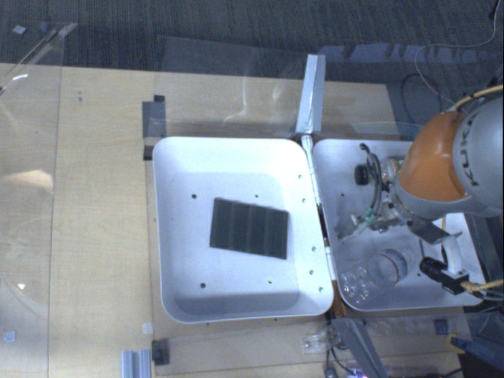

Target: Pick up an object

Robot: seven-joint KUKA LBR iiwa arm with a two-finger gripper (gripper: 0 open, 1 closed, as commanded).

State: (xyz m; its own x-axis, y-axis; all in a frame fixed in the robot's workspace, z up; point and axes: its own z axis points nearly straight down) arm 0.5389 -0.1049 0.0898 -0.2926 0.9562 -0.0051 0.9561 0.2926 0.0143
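Two white bins [169,164] sit side by side; the gripper [376,215] hangs low in the right one near a clear plastic cup [376,272], seemingly reaching to grasp.

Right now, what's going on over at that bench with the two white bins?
The grey and orange arm reaches in from the right and hangs over the right bin. Its gripper is down inside that bin, near a clear glass-like object lying on the bin floor. Nothing is visibly between its fingers. The left bin holds a dark ridged rectangular pad, lying flat and untouched.
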